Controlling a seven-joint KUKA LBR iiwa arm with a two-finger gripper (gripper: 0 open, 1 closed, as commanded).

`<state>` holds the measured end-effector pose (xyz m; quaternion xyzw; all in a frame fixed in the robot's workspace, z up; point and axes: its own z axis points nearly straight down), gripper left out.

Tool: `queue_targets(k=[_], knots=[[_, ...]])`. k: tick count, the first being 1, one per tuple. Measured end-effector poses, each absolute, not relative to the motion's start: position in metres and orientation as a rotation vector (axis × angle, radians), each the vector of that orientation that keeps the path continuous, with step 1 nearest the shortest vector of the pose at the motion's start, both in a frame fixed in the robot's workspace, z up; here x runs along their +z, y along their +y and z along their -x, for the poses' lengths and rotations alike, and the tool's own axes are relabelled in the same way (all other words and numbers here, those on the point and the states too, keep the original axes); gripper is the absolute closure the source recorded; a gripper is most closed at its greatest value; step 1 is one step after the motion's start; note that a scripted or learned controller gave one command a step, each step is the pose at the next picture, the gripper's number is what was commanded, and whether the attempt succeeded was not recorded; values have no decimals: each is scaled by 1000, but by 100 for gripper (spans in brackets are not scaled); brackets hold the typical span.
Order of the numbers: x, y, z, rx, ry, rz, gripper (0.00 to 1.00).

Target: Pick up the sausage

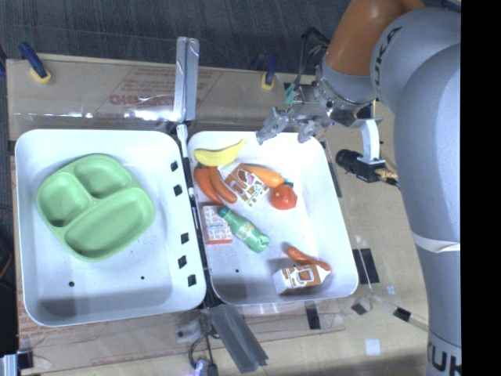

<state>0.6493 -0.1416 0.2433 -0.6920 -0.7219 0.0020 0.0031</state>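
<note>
My hand (287,126) hangs over the far rim of the right bin (338,233), fingers spread apart, nothing between them. It sits above the top edge, near the banana (219,154) but not touching it.

The sausage (208,184) lies in the right bin's upper left part, close to the left wall: 2 reddish-orange links side by side, angled down to the right, just below the banana. A small carton (246,185) rests against their right side, and a carrot (264,175) lies across the carton's far side. A red tomato (283,198) sits just right of the carton.

Lower down, a green bottle (244,231) lies tilted mid-bin, next to a flat red-and-white packet (215,225) by the left wall. Near the front right corner there's a second carton (300,277) with a small red-orange piece (305,257) touching its top (a chili maybe, can't tell).

Left bin (47,296) holds a green divided plate (95,204) with 3 compartments. Both bins sit side by side on the tabletop (102,84), well clear of my hand's fingers.
</note>
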Motion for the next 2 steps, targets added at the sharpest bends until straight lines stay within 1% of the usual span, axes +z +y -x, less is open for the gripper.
queue_targets(k=[1, 2], knots=[[164, -185, -581, 4, -2470, 1934, 0], [89, -211, -529, 2, -2449, 1959, 0]])
